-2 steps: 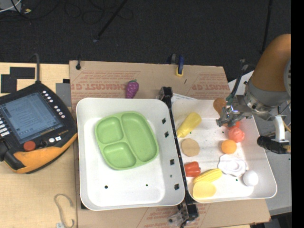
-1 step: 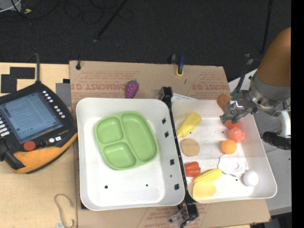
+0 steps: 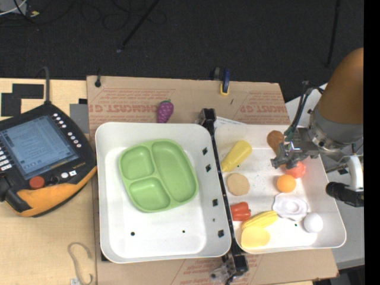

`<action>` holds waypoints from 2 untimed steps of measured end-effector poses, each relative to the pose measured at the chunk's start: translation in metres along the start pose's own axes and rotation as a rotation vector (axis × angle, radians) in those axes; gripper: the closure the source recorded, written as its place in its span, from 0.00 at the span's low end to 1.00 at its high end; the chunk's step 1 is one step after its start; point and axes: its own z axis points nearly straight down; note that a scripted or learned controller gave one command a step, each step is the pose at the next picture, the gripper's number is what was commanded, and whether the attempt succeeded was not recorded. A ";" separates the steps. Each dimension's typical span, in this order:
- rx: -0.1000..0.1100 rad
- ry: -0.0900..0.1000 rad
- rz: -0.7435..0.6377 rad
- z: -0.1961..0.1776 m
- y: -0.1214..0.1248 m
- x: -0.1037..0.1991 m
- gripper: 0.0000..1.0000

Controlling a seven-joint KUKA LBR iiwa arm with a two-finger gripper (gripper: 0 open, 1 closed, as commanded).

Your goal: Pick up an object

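Bench, right bin | jaws above round orange ball

likely lab: teach pendant, cables

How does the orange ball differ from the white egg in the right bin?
The orange ball is bright orange and round; the white egg is white and slightly oval. The ball lies close below the pincer; the egg sits farther off, near the bin's front right corner. Both are small and rest loose on the right bin floor.
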 end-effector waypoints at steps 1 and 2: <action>0.003 0.001 0.000 0.018 -0.041 0.029 1.00; 0.002 0.000 0.007 0.017 -0.079 0.040 1.00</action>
